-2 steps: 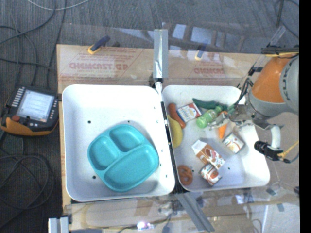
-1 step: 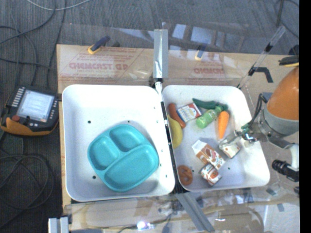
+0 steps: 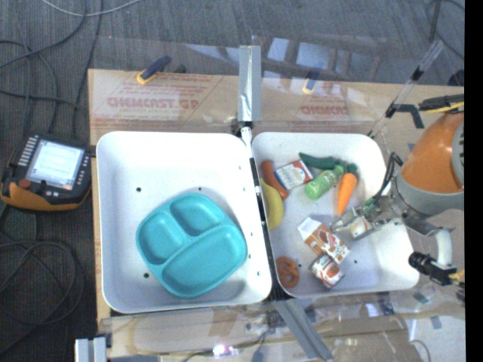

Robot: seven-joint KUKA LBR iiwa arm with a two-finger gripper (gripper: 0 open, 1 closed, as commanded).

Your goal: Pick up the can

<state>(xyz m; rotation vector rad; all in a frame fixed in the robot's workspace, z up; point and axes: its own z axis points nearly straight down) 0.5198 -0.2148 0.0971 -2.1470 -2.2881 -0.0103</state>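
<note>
I hold the tool (image 3: 361,223) low inside the right bin (image 3: 392,274); I cannot tell its opening. The can (image 3: 327,271) lies tipped below-left of it, near the front wall, beside 1 carton (image 3: 326,241), so approach looks crowded.

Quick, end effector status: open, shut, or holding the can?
End effector: over the right bin, beside the carrot; open or shut cannot be told. The can lies in the bin apart from it, not held.

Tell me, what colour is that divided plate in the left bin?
The divided plate is turquoise blue, seen plainly in the camera view.
</note>
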